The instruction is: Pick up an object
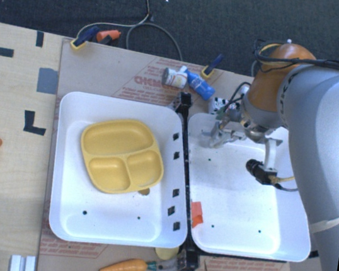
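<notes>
Claw (221, 133) low at the right bin's (235, 244) back edge, state unclear; nothing graspable visible beneath, so likely empty grab.

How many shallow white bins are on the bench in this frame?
2: the left bin holds a yellow divided plate; the right bin sits beside it, under the gripper.

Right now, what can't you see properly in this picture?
- Jaws: the gripper is small and blurred in the right bin; open or shut is unclear.
- A small dark thing is tucked under the yellow plate's edge.
- A yellowish object is mostly hidden by the left bin's rim.
</notes>
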Robot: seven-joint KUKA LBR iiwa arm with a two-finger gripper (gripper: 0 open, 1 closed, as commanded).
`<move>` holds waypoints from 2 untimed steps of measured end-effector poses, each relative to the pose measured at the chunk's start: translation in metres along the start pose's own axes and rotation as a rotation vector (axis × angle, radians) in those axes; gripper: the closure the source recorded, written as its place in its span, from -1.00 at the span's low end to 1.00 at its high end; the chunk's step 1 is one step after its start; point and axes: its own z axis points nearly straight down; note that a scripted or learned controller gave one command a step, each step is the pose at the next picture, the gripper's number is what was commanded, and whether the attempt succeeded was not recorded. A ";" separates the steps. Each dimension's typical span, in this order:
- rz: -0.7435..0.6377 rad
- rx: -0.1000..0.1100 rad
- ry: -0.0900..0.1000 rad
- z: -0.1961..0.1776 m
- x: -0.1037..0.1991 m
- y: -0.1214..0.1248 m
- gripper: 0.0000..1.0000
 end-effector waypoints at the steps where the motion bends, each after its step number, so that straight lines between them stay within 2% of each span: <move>1: 0.000 0.000 -0.001 0.001 0.000 0.000 -1.00; 2: 0.003 0.002 0.003 0.021 -0.014 0.008 -1.00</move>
